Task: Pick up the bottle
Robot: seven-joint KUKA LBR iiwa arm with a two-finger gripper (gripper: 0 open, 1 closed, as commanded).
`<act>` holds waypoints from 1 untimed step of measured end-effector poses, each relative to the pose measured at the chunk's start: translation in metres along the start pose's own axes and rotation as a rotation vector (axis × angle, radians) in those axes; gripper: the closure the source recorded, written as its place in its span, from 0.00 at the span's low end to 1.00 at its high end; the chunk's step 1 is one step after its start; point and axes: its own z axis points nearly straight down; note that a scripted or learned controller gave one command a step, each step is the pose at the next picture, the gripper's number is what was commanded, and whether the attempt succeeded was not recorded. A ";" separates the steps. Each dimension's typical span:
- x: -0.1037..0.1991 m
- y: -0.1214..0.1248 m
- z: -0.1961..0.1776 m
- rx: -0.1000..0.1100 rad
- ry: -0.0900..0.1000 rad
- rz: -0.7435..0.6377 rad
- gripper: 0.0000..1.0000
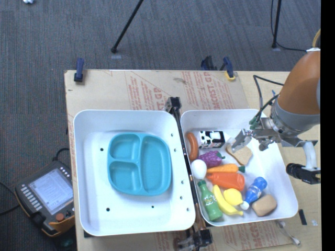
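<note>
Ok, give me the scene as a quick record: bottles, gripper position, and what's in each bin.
green bottle: lying in right bin, near front-left corner, beside banana
blue bottle: right bin, front, next to bread roll
gripper: above right bin's back area, over toast slice; holds nothing visible
left bin: blue divided plate

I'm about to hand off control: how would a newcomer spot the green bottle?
Look in the right bin, the one crowded with toy food, and go to its near left corner. The green bottle lies there beside the banana, below the egg. The blue bottle lies further right.
</note>
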 end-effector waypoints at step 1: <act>-0.050 -0.046 0.113 0.000 0.000 0.069 0.00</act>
